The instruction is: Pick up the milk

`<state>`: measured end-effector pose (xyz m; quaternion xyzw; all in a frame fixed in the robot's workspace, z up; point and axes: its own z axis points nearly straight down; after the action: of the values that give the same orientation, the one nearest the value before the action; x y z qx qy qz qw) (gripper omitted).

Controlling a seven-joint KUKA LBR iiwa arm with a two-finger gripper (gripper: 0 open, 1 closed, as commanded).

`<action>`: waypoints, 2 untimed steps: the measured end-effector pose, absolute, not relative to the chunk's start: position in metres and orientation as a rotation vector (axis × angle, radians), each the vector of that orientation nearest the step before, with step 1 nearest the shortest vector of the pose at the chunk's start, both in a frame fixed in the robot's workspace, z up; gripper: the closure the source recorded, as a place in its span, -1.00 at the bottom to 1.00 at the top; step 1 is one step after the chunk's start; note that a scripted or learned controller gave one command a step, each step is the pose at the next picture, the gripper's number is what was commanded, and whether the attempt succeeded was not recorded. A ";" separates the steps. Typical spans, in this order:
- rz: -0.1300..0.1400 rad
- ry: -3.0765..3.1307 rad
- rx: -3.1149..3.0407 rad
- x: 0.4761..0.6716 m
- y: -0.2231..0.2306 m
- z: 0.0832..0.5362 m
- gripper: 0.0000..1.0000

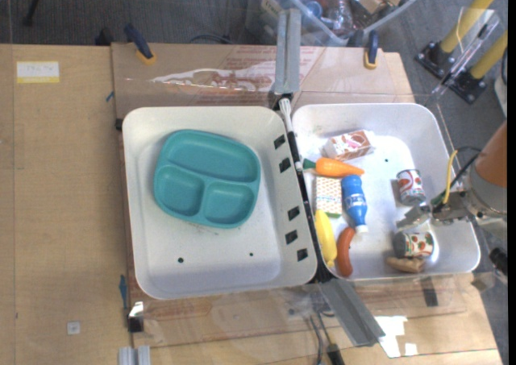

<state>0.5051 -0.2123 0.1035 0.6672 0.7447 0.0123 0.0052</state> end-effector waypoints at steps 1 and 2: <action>0.010 2.296 2.127 0.626 -0.186 0.092 -1.00; 0.016 2.336 2.091 0.539 -0.204 0.092 -1.00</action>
<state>0.5393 -0.2044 0.0916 0.6669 0.7451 0.0051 0.0034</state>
